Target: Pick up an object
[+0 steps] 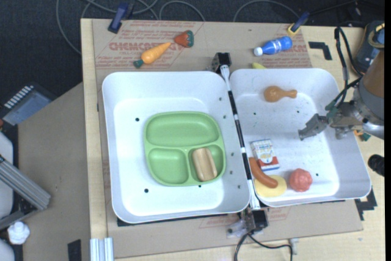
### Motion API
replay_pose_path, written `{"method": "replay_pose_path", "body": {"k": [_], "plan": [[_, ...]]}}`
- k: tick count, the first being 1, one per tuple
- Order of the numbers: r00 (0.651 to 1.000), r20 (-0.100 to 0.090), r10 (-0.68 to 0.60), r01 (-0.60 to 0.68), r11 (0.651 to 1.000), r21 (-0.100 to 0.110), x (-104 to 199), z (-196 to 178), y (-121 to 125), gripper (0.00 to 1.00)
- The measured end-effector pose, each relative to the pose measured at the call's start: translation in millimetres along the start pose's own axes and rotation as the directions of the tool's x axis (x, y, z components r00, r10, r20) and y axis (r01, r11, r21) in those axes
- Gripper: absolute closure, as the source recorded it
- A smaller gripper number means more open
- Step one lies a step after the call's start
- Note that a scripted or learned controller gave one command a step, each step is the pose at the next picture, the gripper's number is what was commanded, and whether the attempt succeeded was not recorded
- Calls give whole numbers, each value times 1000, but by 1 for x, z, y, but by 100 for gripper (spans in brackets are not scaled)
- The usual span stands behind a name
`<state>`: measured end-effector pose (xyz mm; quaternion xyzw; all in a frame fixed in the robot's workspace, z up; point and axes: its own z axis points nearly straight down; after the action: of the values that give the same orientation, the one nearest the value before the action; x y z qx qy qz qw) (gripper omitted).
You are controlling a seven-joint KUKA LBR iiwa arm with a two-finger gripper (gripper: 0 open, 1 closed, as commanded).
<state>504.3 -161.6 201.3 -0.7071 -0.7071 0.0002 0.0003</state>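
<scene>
The grey two-finger gripper (310, 129) is hovering over the right white bin (324, 79), near its right edge, fingers spread apart and holding nothing, so this looks like the approach step. Candidates are waiting along the bin's front edge: a small white-and-red carton (264, 151), a red sausage on a yellow plastic piece (264, 176) and a round pink-red ball (300, 180), with a tan drumstick-shaped toy (278, 93) lying near the back edge. Next it needs to be centring over one of them, dropping down and closing.
</scene>
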Motion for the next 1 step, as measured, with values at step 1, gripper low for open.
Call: {"method": "replay_pose_path", "body": {"k": [1], "plan": [[1000, 0, -1, 1, 1000, -2, 36, 24, 65, 0]]}}
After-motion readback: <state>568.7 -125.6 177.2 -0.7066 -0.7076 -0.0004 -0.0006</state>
